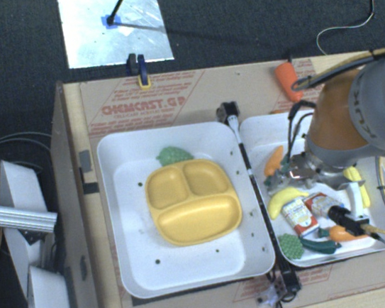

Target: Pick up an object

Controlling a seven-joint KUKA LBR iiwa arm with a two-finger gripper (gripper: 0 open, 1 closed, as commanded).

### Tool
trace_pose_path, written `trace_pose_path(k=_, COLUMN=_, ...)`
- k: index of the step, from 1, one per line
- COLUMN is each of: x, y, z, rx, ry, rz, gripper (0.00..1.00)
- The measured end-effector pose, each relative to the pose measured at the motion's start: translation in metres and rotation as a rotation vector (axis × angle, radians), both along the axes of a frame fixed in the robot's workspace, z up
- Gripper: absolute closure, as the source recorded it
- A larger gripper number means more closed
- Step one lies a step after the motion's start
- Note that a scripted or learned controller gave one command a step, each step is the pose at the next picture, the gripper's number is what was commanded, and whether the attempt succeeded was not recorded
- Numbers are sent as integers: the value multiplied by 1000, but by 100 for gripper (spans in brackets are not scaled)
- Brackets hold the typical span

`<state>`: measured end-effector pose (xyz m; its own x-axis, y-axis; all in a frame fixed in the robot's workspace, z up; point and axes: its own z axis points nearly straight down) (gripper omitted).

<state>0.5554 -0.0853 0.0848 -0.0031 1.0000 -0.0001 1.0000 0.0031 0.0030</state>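
Arm [358, 114] reaches in over the right bin [254, 133], jaws [297, 170] low above the clutter; whether spread or pressed together, cannot tell. Just below them a banana [284, 200], beside it a red-labelled packet [298, 214] and an orange carrot [274, 161]. Left bin [123, 196] carries a yellow divided tray [192, 201].

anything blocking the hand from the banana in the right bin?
Nothing visible lies between them. The hand sits low in the right bin, just above the banana, with bare bin floor between them. A carrot lies to the upper left and a red-and-white packet touches the banana's lower side.
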Motion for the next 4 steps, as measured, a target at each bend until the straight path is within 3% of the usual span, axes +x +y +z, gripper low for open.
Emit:
trace_pose_path(k=1, x=71, y=-11, z=0, rx=-1, ry=0, rz=1, gripper=0)
trace_pose_path(k=2, x=113, y=-26, z=-1, rx=0, ry=6, rz=0, gripper=0)
trace_pose_path(k=3, x=114, y=-26, z=11, rx=-2, ry=3, rz=4, gripper=100)
trace_pose_path(k=4, x=54, y=34, z=101, rx=1, ry=-2, rz=2, gripper=100)
